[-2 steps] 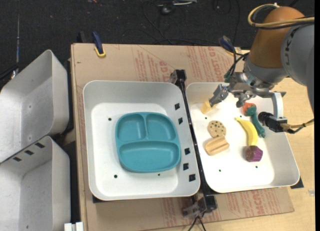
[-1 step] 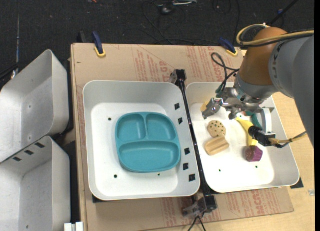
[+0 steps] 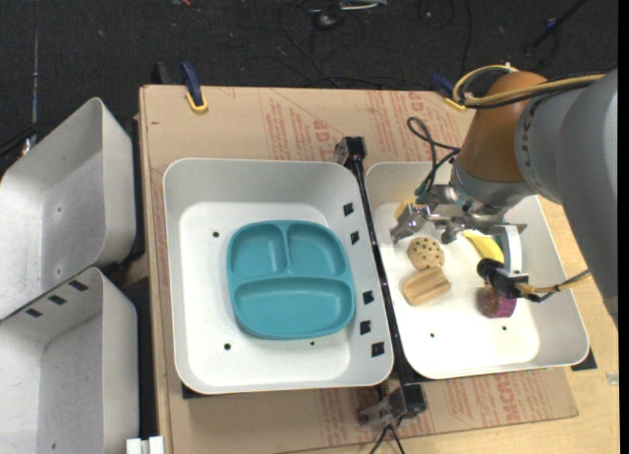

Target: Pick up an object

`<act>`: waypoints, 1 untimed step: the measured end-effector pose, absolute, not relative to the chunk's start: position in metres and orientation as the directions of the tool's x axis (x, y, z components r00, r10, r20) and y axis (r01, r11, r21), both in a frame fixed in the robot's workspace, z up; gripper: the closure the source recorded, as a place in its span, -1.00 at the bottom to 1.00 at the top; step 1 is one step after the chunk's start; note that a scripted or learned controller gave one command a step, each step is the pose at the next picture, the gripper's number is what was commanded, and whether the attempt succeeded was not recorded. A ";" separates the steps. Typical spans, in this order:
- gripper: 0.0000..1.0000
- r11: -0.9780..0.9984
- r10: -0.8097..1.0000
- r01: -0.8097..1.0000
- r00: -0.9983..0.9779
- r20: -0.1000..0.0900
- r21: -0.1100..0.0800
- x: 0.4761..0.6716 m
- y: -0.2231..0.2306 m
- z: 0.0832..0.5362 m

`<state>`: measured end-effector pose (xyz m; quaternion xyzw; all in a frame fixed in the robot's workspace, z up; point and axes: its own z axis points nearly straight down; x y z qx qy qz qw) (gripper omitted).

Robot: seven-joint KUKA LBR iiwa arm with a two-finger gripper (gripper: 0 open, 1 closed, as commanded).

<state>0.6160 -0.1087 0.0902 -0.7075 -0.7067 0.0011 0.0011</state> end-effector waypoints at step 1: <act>1.00 -0.002 1.000 1.000 0.002 -0.001 0.002 0.617 -0.109 0.103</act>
